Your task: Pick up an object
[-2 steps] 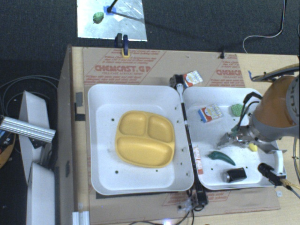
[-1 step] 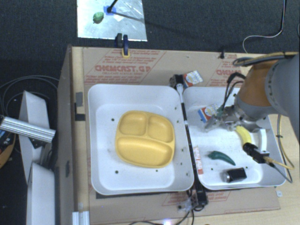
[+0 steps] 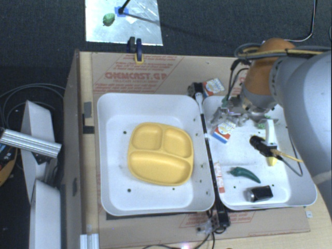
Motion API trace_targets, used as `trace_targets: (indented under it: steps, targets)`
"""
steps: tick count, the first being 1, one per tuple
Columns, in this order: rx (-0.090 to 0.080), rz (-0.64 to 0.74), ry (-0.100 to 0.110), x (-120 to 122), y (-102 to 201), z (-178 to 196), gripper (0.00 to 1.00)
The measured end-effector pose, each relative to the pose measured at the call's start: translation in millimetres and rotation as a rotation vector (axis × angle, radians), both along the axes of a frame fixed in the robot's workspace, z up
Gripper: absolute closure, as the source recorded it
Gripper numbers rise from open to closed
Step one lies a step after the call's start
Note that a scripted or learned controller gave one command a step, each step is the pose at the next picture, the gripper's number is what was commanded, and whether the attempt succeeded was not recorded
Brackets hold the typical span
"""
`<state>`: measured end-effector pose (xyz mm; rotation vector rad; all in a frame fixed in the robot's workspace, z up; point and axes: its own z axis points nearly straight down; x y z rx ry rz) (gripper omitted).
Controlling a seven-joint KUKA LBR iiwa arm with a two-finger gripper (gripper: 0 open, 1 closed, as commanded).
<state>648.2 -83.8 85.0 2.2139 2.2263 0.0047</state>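
On the bench, the left bin [image 3: 111,139] holds 1 yellow tray [image 3: 160,153]; end effector [image 3: 228,114] state unclear.

I have one camera, fixed above the counter [image 3: 155,69], looking down at a slant. Far edge of the counter sits toward the top of frame, near edge at the bottom. Both white bins are in shot: the left bin [image 3: 111,139] near centre, the right bin [image 3: 295,191] toward the right side. The arm [image 3: 301,82] enters from the right, close to the lens, and looms large over the right bin's far corner. Distance is moderate: the bins take up most of the frame, with dark floor [image 3: 36,35] at left and top.
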Motion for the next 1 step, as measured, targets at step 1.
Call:
trace_targets:
  steps: [1]
  targets:
    - [-0.002,0.004,-0.002,0.5,-1.4,10.9,1.00]
